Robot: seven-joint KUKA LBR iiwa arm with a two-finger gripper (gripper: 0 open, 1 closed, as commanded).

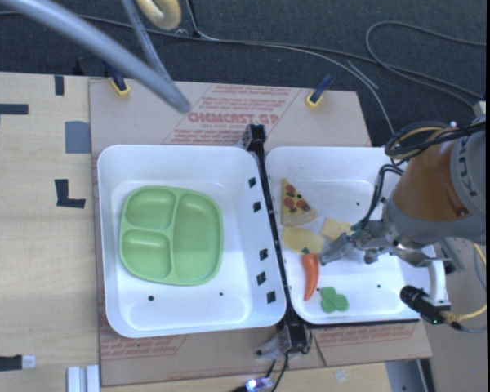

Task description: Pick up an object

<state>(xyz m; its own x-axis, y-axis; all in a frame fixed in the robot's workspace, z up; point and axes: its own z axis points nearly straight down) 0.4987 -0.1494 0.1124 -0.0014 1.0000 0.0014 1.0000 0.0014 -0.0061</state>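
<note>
Your pincer (pixel 335 253) sits low in the right bin (pixel 343 155), reaching in from the right with its tip pointed left, and you cannot tell from this slant how wide it stands or whether anything is caught in it. Just above the tip lies a pale cheese wedge (pixel 336 228), close enough that the two may be touching. Just left of it is a yellow piece (pixel 301 239), and just below that the carrot (pixel 310 274). These three crowd together near the tip, so any of them could serve as your object. A pizza slice (pixel 296 202) lies further up against the bin's left wall, and a green piece (pixel 335 300) sits apart near the front rim. The left bin (pixel 106 219) holds a green plate (pixel 171 235), well away from the work. The crowding is your main risk: a closing grasp here could land between wedge and yellow piece and shove both aside. It could also pinch only an edge, which I would expect to slip out on the lift. The carrot's rounded body may roll away from a glancing touch.
</note>
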